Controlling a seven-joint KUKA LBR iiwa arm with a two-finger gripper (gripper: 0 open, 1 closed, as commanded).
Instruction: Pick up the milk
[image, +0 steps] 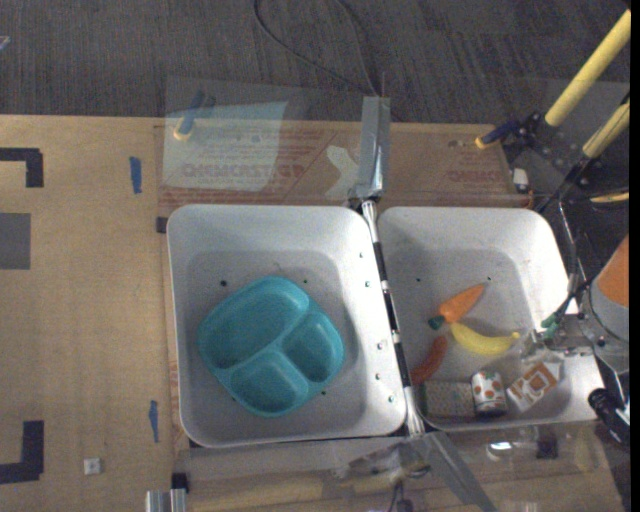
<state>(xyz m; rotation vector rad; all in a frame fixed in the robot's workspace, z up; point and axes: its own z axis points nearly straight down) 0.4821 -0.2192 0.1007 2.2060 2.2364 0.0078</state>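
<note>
the counter (80, 300) carries two white bins. the left bin (200, 240) holds a teal tray (270, 345). the right bin (520, 240) holds a banana (482, 340), carrot (462, 303), red sausage (431, 358), a can (487, 392) and the milk (535, 385) in the near right corner. the hand (562, 335) hangs just above the milk; whether it is released or clenched, i cannot tell.
</note>
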